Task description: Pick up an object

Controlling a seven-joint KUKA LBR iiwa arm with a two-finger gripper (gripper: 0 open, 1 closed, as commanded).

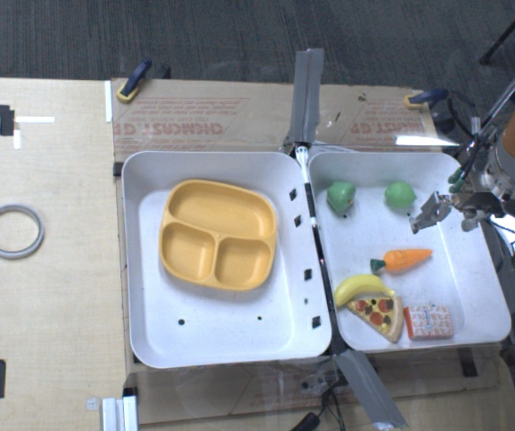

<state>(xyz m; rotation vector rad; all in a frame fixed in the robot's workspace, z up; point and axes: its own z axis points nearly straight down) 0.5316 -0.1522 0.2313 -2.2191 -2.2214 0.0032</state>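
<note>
Nothing grabbed yet: the gripper hangs over the right white bin with fingers spread wide, holding nothing. The orange plastic toy carrot sits nearest, so the whole pick's still to do.

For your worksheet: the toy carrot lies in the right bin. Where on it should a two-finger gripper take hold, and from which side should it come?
Probably the orange body of the carrot, near its middle, coming down from above with the fingers closing across its narrow width. It lies flat and long, roughly left to right, apart from the banana below it. The gripper is already close above and to its right.
</note>
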